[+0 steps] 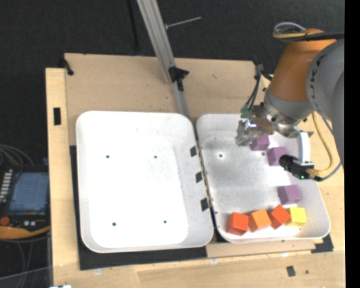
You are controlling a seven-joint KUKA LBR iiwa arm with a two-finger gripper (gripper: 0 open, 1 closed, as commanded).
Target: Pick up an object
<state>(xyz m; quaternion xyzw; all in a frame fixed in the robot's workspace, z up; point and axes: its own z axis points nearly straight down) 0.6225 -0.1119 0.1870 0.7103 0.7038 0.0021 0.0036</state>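
gripper low over purple blocks in the right bin

the gripper (249, 132) hangs near the far edge of the right bin (228, 179), with a purple block (261, 141) touching or just beside its tip; whether it grasps that block cannot be told. another purple block (276, 155) lies just beside it, a third (290, 194) nearer the right edge. along the near edge sit an orange-red block (237, 222), an orange block (260, 219), a red block (279, 215) and a yellow block (297, 215). the left bin (135, 179) lies alongside.
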